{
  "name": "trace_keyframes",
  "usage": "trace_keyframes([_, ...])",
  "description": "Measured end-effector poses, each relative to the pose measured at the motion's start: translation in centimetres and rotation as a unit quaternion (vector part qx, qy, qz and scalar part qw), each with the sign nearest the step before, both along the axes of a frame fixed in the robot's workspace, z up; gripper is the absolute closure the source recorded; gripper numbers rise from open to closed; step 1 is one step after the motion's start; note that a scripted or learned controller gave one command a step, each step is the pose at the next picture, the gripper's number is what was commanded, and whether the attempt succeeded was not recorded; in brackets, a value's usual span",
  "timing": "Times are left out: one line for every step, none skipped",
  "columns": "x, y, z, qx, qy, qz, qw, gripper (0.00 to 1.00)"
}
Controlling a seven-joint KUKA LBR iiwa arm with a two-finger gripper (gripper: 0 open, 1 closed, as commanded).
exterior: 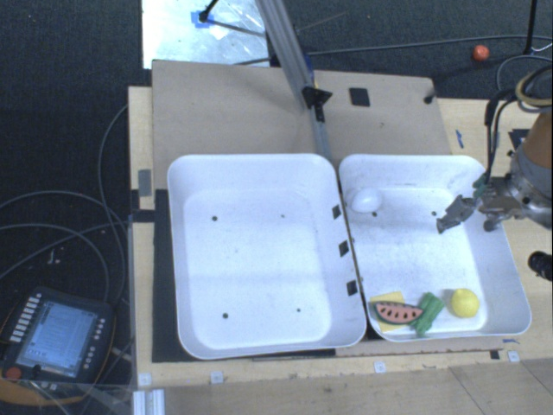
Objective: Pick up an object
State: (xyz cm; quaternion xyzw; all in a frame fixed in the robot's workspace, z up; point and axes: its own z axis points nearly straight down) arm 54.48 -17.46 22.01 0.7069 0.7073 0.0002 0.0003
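The right bin (501,266) holds several objects. A white egg-shaped piece (365,200) lies near its back left corner. Along the front wall sit a watermelon slice (394,311), a green vegetable (428,311) and a yellow lemon (465,302). My gripper (467,225) hovers over the bin's right side, above bare floor, well behind the lemon. Its fingers are spread open and nothing is between them; one finger (451,217) points down to the left.
The left bin (186,232) stands beside the right one, their walls meeting at black clips (343,248). A metal pole (289,41) slants over the cardboard behind the bins. A teach pendant (56,331) lies on the floor at left.
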Motion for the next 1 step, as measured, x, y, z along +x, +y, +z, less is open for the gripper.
trace_keyframes([0.04, 0.00, 1.06, -0.0001, -0.001, 0.000, 1.0000, 1.00])
